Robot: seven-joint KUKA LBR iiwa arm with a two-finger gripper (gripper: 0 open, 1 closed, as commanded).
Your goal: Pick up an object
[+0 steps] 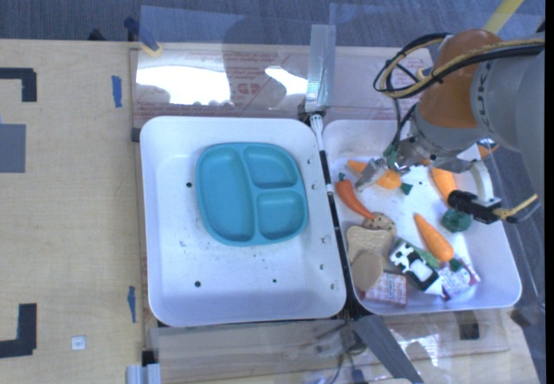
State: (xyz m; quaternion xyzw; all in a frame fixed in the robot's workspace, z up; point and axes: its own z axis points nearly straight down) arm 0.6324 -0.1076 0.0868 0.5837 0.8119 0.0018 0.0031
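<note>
Nothing is lifted yet: the claw hangs open and empty low in the right bin, beside toy carrots.

Blue divided plate, left bin, toys right

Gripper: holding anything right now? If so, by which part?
Cannot tell. The gripper is low in the right bin, next to an orange carrot-like piece; nothing visibly sits between its fingers.

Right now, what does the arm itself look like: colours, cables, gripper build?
The arm is grey, with an orange band above the wrist. Black and yellow cables loop beside the band. The gripper is small, metallic and grey, with two fingers.
</note>
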